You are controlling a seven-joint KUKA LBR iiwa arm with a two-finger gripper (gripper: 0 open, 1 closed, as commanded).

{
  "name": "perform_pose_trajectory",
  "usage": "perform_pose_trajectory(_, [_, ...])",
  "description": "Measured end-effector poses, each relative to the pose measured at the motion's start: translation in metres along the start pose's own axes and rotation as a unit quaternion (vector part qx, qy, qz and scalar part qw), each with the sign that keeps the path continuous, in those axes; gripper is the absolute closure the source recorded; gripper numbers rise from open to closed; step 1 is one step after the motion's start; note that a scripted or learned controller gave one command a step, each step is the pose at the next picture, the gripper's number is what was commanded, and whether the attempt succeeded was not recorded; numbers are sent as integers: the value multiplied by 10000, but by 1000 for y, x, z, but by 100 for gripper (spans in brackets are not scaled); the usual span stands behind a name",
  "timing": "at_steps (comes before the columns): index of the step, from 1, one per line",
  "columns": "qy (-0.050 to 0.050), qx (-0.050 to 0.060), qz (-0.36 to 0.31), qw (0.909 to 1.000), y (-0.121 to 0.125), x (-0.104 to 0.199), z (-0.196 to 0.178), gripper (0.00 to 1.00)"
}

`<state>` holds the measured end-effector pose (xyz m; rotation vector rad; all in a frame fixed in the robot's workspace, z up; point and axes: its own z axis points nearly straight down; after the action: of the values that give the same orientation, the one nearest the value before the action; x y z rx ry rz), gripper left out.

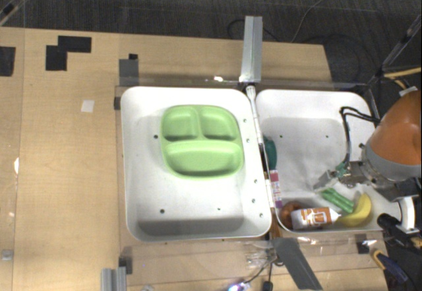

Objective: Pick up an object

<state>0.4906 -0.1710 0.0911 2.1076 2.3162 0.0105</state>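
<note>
Grey arm (389, 151) reaches low over right bin (303, 118), above banana (356, 212)

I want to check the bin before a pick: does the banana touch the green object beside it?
Cannot tell. In the camera view the banana and the green object lie close together in the right bin, but no gap or contact shows plainly.

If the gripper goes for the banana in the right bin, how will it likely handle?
The banana is curved, so it would probably pivot rather than roll. It looks soft-skinned and may bruise under a hard pinch. It lies against the green object, which may shift with it.
</note>
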Motion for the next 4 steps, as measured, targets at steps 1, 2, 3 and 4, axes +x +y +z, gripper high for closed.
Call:
perform_pose_trajectory(1, [7,19,-1061,9944,39,32,-130,0])
perform_pose_trajectory(2, [17,40,-1291,9916,1,34,-65,0])
perform_pose_trajectory(3, [9,33,-1196,9928,-1,9,-5,0])
perform_pose_trajectory(4, [6,8,-1192,9929,1,9,-16,100])
